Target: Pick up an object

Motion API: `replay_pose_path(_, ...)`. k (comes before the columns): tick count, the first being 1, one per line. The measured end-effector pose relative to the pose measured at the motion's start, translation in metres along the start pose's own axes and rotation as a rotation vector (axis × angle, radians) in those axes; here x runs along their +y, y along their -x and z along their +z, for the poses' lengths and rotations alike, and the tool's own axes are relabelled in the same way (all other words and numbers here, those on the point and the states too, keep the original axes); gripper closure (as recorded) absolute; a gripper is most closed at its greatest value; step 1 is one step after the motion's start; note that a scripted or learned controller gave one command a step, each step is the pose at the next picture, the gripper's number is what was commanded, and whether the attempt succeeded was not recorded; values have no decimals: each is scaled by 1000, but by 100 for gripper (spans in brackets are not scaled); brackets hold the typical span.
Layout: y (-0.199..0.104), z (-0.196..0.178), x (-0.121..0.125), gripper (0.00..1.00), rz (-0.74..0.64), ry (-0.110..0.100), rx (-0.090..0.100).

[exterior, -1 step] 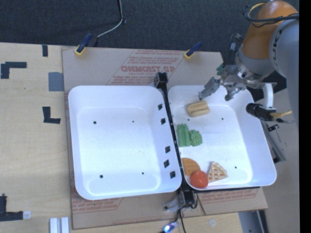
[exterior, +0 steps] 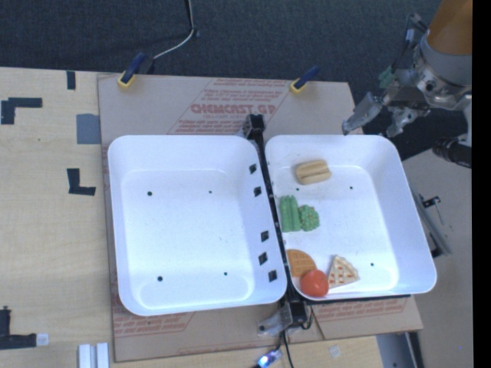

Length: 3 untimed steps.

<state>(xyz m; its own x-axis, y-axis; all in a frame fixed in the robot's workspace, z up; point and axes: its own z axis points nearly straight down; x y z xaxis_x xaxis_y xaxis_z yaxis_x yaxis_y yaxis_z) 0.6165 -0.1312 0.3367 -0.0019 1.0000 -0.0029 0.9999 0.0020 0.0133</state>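
two shallow white plastic bins sit side by side on the desk; the right bin (exterior: pixel 383 205) holds a tan bread roll (exterior: pixel 312 172), a green leafy toy vegetable (exterior: pixel 297 215), an orange round piece (exterior: pixel 299 261), a red tomato (exterior: pixel 314 284) and a waffle wedge (exterior: pixel 343 271). the end effector (exterior: pixel 374 123) hangs released, grasping nothing, above that bin's far right corner.

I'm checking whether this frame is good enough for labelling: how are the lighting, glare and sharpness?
Camera view: lighting is even and soft, with only faint shadows along the right bin's rim; the white bins look bright but not blown out; the bread roll, green toy and tomato are slightly soft yet recognisable; the claw at upper right is dim and blurry.
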Motion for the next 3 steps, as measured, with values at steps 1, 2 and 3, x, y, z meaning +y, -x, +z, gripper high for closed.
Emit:
replay_pose_path(1, 21, -145, -29, 0, 3, 4, -3)
replay_pose_path(2, -75, -206, -96, 0, -9, -4, 5)
replay_pose_path(3, -129, -118, -133, 0, -4, -24, 4)
